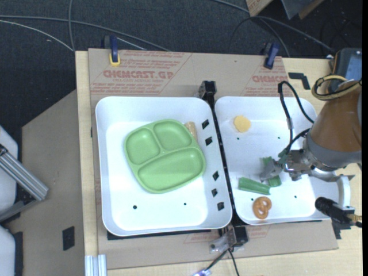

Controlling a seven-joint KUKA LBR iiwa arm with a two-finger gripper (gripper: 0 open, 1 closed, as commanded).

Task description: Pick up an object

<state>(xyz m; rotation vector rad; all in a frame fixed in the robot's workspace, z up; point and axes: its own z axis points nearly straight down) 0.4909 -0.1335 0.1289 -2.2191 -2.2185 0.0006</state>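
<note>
In the right bin (pixel 299 125), a yellow round piece (pixel 242 123) lies near the back left. A long green piece (pixel 253 184) lies near the middle, with a smaller green piece (pixel 269 174) just behind it. A brown pretzel (pixel 261 207) sits near the front wall. My gripper (pixel 278 168) is low over the right bin, its tip right at the smaller green piece. The arm's grey wrist and orange band (pixel 339 125) reach in from the right and hide the bin floor beneath them.
The left bin (pixel 115 154) holds a green divided plate (pixel 165 155) with a small tan item (pixel 191 130) at its back right edge. Black clips run along the divider (pixel 215 154) between the bins. A black cable (pixel 290 105) loops over the right bin's back.
</note>
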